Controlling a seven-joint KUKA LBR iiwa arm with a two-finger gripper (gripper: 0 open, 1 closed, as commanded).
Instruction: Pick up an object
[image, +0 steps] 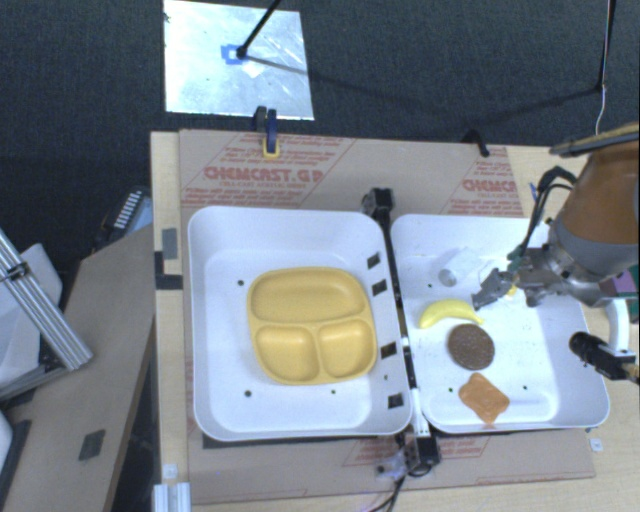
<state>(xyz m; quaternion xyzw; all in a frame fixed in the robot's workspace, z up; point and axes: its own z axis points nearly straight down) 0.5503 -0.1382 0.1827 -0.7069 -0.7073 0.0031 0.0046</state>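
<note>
The right bin (560, 392) holds a yellow banana (450, 314), a round brown cookie (470, 346), an orange toast-like piece (484, 398) and a small pale object (449, 272) near its back left. My gripper (492, 291) hangs low over the right bin, just right of and slightly behind the banana's tip. Nothing can be seen held in it. The grey arm with its orange band reaches in from the right, covering the bin's back right part.
A yellow three-compartment plate (305, 324) lies in the middle of the left bin (215, 300). A black divider with clips (392, 300) runs between the bins. A black part (600, 355) juts over the right bin's right rim.
</note>
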